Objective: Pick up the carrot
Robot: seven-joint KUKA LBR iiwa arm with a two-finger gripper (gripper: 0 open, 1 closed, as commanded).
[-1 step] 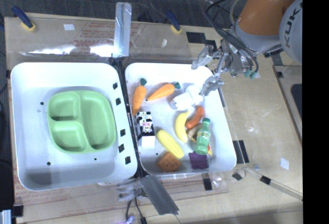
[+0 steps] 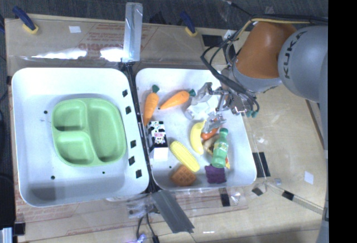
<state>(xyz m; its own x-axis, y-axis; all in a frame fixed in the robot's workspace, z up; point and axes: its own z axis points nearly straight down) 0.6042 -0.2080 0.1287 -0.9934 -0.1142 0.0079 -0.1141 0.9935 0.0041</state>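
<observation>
Reaching left is what we judge next: the carrot lies left of our claw, its axis slanting; claw's opening unclear.

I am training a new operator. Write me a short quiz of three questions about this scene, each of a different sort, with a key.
1. True or false: the green divided plate lies in the same bin as the two carrots.
2. Multiple choice: which carrot lies against the right bin's left wall? A) the carrot pointing up and down B) the slanted carrot C) neither
3. Fill in: the claw is above the yellow banana and the green ____.

Key: 1 false, the plate is in the left bin; 2 A; 3 bottle.
</observation>
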